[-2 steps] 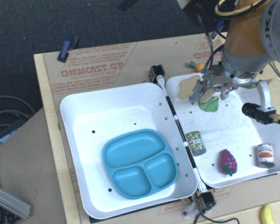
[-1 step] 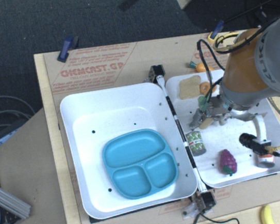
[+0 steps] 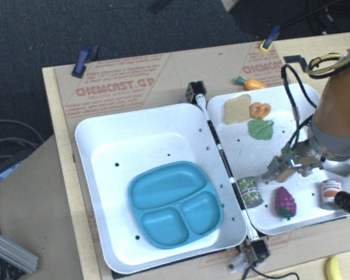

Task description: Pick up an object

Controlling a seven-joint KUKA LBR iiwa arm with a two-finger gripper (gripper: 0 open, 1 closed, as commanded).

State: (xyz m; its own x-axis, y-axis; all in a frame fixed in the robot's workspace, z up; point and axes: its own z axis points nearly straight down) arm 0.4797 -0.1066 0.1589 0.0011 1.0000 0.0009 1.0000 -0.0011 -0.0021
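Desk (image 3: pixel 153 80) carrying two shallow white bins side by side. Left bin (image 3: pixel 98 147) holding a blue divided plate (image 3: pixel 174 202) lying flat, three compartments up.

Right bin (image 3: pixel 252 222) holding several small items: tan bread slice (image 3: pixel 237 108) at far left corner, orange pretzel (image 3: pixel 260 109) just beside it, green leafy piece (image 3: pixel 261 129) directly below those. Small can with green label (image 3: pixel 249 192) at left wall of this bin, near the divider. Purple grape-like toy (image 3: pixel 285 202) near the front rim, apart from the can. Small red-and-white container (image 3: pixel 330 190) farther right, near the arm. Orange carrot-like toy (image 3: pixel 252 83) outside the bins, on the desk behind the right bin. Yellow item (image 3: pixel 333 270) at front edge of the desk.

End effector (image 3: pixel 286 170) positioned over the right bin, just above the purple toy, between it and the green piece. Opening of end effector: cannot tell. Nothing visibly held between its tips
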